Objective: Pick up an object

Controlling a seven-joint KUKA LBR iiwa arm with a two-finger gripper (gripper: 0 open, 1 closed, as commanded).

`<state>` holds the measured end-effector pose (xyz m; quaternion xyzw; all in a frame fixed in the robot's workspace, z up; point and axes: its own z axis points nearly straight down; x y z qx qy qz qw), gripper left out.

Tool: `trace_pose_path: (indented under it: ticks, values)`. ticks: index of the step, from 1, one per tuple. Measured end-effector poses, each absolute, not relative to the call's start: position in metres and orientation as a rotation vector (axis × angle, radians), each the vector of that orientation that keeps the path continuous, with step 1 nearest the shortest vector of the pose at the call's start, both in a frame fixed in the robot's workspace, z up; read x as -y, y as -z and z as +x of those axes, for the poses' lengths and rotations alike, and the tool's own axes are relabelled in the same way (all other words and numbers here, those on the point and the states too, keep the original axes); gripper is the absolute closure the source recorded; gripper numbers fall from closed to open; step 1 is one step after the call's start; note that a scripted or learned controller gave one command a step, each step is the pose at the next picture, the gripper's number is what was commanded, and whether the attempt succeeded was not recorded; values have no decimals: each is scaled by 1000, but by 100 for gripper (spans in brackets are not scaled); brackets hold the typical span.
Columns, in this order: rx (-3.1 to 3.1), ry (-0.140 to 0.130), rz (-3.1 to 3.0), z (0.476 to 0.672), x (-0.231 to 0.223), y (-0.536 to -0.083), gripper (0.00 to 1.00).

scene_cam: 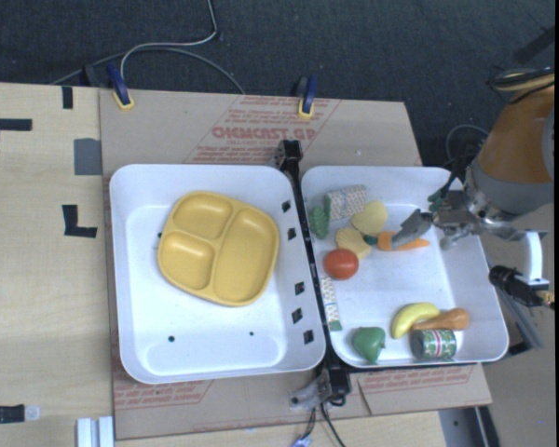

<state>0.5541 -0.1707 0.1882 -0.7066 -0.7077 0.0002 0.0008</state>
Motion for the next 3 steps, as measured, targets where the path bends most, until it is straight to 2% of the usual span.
trace_pose_path:
  ticks: [1,2,3]
  values:
    - [2233,15,-2223,607,131,-91,0]
    - [2213,-20,-2222,662,98,-91,0]
    - [2219,-15,-2220,663,97,-101,100]
